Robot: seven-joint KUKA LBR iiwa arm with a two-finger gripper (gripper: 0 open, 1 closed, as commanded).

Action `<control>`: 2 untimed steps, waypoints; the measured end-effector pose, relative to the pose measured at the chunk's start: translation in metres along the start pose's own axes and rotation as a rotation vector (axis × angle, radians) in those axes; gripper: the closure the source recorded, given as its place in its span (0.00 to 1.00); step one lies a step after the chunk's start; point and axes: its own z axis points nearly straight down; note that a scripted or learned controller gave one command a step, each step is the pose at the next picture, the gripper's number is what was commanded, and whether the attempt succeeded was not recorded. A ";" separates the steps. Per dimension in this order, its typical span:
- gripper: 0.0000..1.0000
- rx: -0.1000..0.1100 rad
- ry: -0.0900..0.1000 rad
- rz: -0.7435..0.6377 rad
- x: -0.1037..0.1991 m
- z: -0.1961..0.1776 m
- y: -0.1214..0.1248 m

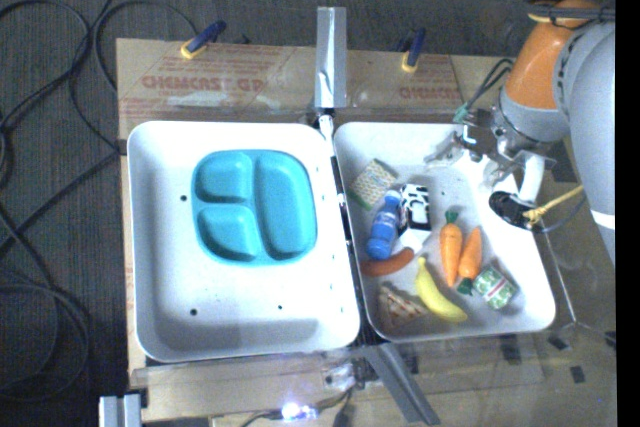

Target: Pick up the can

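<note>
Can (416,206): lies left of and below gripper (470,145), well apart.
Gripper: fingers spread wide, holding nothing.

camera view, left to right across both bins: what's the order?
blue tray → blue bottle → banana → two carrots → green carton → pincer

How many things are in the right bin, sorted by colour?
Orange: 2, carrots and
Yellow: 1, banana
Blue: 1, bottle
Red-brown: 1, sausage
Green and white: 1, can
Black and white: 1, carton
Tan: 2, packet and sandwich
Total: 9
</note>
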 end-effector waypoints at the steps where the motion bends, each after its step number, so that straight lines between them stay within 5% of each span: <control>1: 0.00 -0.004 -0.001 0.034 0.066 0.061 0.006; 2: 0.00 -0.004 -0.002 0.022 -0.010 -0.038 0.050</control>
